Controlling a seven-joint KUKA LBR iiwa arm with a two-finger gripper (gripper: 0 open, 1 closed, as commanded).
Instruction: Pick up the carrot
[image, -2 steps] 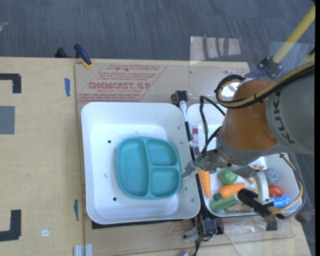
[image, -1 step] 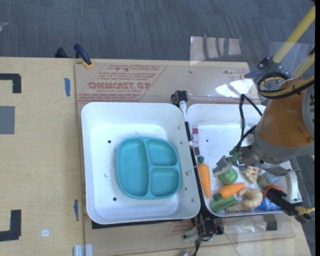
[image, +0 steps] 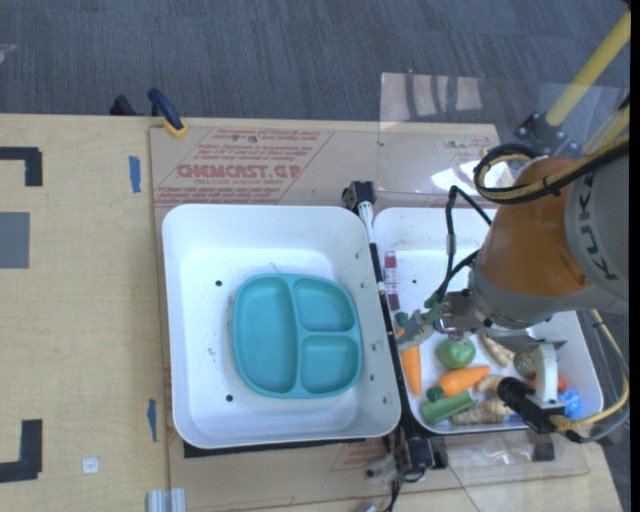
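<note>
Two white bins sit side by side on the wooden bench. Left bin holds one blue tray. Right bin holds toy food. One carrot lies just below the pincer. I cannot tell how wide the pincer is.

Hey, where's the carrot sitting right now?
The carrot lies in the right bin, near its front, just below the green round vegetable and above the green pod-like piece, under the arm's wrist.

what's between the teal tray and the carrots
In the camera view, the bins' adjoining white walls separate the teal tray from the carrots.
</note>
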